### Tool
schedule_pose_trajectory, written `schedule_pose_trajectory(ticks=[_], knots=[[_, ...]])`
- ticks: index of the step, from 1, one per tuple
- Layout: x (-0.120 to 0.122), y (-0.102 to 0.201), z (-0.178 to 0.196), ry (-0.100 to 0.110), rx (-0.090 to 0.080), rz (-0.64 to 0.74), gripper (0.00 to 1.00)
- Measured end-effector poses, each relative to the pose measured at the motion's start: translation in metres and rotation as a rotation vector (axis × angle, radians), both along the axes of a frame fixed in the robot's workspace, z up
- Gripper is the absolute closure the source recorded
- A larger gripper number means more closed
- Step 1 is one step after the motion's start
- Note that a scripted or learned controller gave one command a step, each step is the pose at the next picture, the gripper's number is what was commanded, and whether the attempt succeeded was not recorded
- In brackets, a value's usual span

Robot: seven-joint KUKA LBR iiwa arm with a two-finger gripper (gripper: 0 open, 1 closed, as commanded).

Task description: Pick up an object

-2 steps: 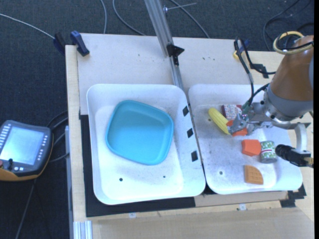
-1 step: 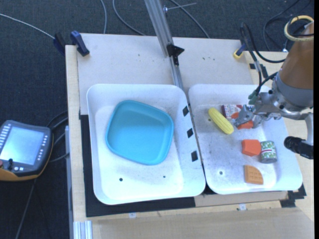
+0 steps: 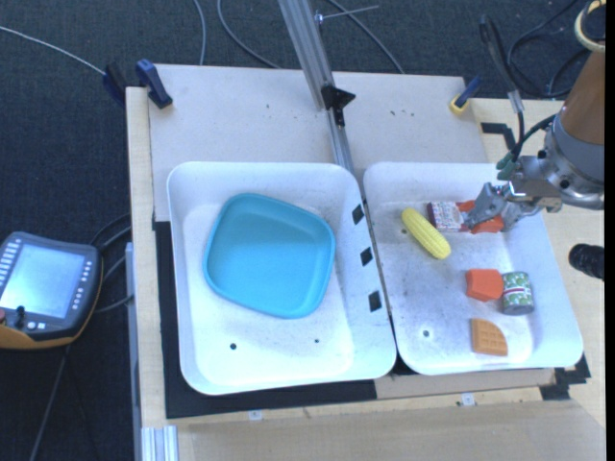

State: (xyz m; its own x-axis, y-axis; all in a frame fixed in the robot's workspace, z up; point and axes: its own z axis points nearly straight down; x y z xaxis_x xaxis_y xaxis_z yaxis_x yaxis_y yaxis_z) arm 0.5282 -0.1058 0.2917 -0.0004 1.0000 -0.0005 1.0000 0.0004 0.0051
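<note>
My gripper [image 3: 492, 206] hangs over the upper part of the right bin [image 3: 553, 257], at the end of the grey arm that comes in from the right. Directly beneath it lies a red piece [image 3: 485, 225], partly covered by it. A small red-and-white patterned box [image 3: 443, 215] rests just left of the gripper. A yellow corn cob [image 3: 426, 233] lies slantwise further left. Lower in the same bin are an orange block [image 3: 484, 284], a green-and-white can [image 3: 517, 293] touching its right side, and an orange waffle piece [image 3: 488, 337].
A light blue square plate [image 3: 270, 254] lies in the left bin [image 3: 187, 286]. A metal pole [image 3: 307, 41] slants down to the gap between the bins. Blue and yellow clamps hold the board's far corners. A teach pendant [image 3: 43, 286] sits off the bench at left.
</note>
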Motion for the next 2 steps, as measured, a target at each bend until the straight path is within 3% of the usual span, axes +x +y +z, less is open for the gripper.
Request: schedule_pose_trajectory(ticks=[2], knots=[[0.000,0.097,-0.013,0.005,0.001,0.003,1.00]])
